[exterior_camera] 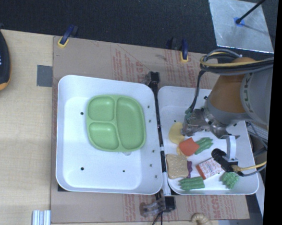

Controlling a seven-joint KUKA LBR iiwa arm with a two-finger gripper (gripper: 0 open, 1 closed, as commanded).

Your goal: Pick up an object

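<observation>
**Arm hanging low over the cluttered right bin**

The arm (238,92) is reaching in from the right and covering much of the right bin (168,99), so the bin's far right corner is hidden beneath it. The end effector (196,122) is sitting low over the toys, a dark metal cluster against the arm's shadow; I cannot tell how its fingers stand or whether anything is between them.

Just below it, a red toy piece (188,146) is lying beside a green bean pod (204,145) whose long axis is running from lower left up to the right. A yellow piece (175,132) is partly tucked under the red one. A toast slice (176,166) is resting near the bin's left wall, with a purple sliver (189,167) just beside it, too small to name. A second green pod (192,184) is lying almost level along the near edge. A red-and-white packet (209,168) is tilting diagonally, and a leafy green piece (230,179) is sitting by the near right corner.

In the left bin (67,128), a green divided plate (116,123) is lying flat on the table (18,139).
</observation>
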